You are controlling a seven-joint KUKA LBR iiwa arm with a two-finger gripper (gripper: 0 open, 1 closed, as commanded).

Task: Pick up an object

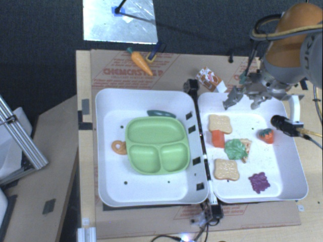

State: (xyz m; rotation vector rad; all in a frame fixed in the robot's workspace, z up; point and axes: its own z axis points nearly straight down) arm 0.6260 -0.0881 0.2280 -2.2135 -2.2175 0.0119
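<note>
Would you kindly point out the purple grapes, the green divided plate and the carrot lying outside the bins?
purple grapes (pixel 259 182), camera view, middle of the bunch.
green divided plate (pixel 154 132), camera view, floor of its large compartment.
carrot (pixel 141 63), camera view, middle of the orange body.
</note>
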